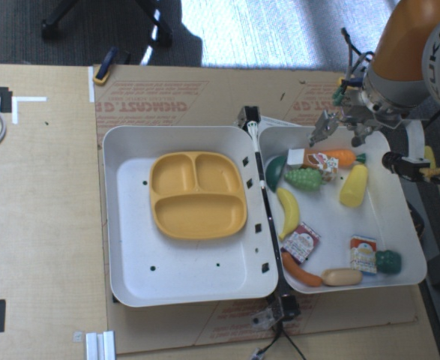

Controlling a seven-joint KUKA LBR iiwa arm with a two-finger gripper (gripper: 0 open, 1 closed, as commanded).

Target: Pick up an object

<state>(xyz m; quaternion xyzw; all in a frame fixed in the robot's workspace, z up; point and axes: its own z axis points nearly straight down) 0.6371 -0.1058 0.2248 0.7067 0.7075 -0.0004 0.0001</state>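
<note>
Carrot (338, 157) is lying at the far end of the right bin (407, 223), just below the claw (342, 130), not touching it. Claw fingers are standing apart, gripping nothing, hanging over the bin's far rim. Arm (414, 40) is reaching in from the right, orange band uppermost, wrist angled down. Green grapes (303, 178), yellow corn (354, 185) and banana (288, 211) are sitting near the carrot. Yellow divided plate (198, 195) is resting in the left bin (130, 276).

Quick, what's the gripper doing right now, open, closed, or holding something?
Gripper: open, holding nothing, above the far end of the right bin, near the carrot.
</note>
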